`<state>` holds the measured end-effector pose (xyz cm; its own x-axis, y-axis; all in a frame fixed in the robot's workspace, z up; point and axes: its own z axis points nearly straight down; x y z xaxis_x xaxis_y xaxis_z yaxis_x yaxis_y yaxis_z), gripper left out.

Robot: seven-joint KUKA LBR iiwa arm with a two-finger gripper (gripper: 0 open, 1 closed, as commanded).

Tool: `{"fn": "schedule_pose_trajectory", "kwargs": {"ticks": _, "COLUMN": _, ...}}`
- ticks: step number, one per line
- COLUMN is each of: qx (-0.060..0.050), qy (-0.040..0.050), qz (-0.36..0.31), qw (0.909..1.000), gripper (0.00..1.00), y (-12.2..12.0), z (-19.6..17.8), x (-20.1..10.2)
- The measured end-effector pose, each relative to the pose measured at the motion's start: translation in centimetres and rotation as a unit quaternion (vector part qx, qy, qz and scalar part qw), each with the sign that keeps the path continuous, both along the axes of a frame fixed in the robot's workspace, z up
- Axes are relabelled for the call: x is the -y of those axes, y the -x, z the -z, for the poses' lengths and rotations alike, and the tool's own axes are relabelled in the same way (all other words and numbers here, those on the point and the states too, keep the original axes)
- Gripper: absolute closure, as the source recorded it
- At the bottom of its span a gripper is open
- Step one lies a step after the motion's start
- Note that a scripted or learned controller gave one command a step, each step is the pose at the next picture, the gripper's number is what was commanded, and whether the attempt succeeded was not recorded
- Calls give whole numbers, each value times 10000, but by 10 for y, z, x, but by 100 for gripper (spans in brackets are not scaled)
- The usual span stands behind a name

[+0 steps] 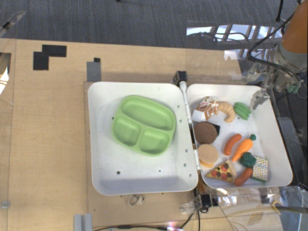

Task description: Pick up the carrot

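Note:
The carrot [242, 149] is orange with a small green top and lies tilted in the right bin [281, 146], right of centre. A red sausage [232, 144] lies just to its left and a green broccoli piece [248, 159] sits at its lower end. My gripper [261, 98] hangs over the bin's far right corner, well above and to the right of the carrot and apart from it. Nothing shows in it. The grey arm with its orange band [294, 32] enters from the upper right.
The right bin also holds a croissant [224, 111], a green leafy piece [243, 110], a brown cookie [206, 132], a bun [208, 154], a pizza slice [223, 171], a second sausage [243, 176] and a patterned box [260, 167]. A green divided plate [143, 124] lies in the left bin [103, 177].

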<state>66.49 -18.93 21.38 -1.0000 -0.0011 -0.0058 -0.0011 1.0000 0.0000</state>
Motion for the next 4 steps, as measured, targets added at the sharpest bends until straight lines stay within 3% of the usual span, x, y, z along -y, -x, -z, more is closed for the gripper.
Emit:
{"fn": "schedule_pose_trajectory", "kwargs": {"ticks": 1, "qx": -58, "qy": -20, "qz": -247, "qw": 9997, "gripper": 0, "y": 114, "z": 120, "x": -23}}
{"fn": "schedule_pose_trajectory", "kwargs": {"ticks": 2, "qx": 77, "qy": 24, "qz": -371, "qw": 9993, "gripper": 0, "y": 167, "z": 124, "x": -37}}
{"fn": "schedule_pose_trajectory", "kwargs": {"ticks": 3, "qx": 100, "qy": 28, "qz": -413, "qw": 9991, "gripper": 100, "y": 163, "z": 114, "x": -38}}
{"fn": "schedule_pose_trajectory", "kwargs": {"ticks": 4, "qx": 96, "qy": 26, "qz": -417, "qw": 9991, "gripper": 0, "y": 163, "z": 114, "x": -38}}
